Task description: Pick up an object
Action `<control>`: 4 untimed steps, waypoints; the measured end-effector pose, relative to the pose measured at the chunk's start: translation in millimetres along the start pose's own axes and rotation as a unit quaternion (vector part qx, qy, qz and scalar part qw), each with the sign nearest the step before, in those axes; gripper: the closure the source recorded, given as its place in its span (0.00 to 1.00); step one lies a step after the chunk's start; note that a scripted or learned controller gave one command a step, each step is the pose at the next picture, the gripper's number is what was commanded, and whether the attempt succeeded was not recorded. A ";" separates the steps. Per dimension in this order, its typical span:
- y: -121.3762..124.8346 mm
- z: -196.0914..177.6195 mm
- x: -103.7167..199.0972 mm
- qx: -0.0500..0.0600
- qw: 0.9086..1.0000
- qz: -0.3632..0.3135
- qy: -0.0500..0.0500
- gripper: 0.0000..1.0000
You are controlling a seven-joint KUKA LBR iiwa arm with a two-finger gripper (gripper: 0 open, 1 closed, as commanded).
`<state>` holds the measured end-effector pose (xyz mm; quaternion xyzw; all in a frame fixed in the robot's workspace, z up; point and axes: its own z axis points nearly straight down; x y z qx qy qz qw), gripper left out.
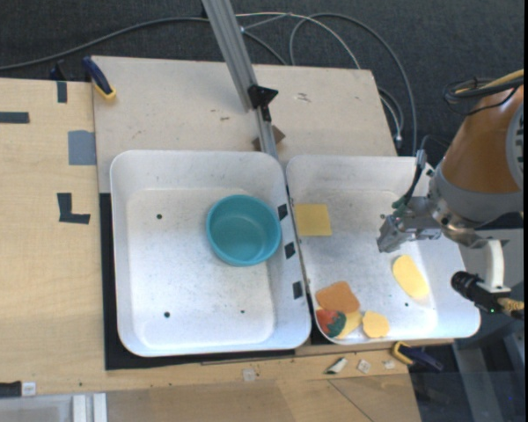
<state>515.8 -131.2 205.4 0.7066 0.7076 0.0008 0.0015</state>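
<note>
My gripper (394,236) hangs over the right bin (352,176), near its right side. Just below and right of it a yellow oval object (410,277) lies on the bin floor. A yellow square piece (313,220) rests near the bin's left wall. At the bin's front are an orange piece (337,296), a small red and green item (332,323) and a small yellow round piece (375,324). A teal bowl (243,229) stands upright in the left bin (158,178). Nothing shows between my gripper's fingers.
A grey pole (233,47) slants up from between the two bins. Cables (352,33) loop behind the right bin. A blue and yellow clamp (99,78) lies at the board's back left corner. Small clips sit on the bench's front edge.
</note>
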 end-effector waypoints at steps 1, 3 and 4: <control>20.9 -13.1 46.6 0.001 1.000 -0.003 0.001 1.00; 62.4 -18.8 148.0 0.001 1.000 -0.003 0.001 1.00; 87.1 -23.8 188.8 0.001 1.000 -0.002 0.001 1.00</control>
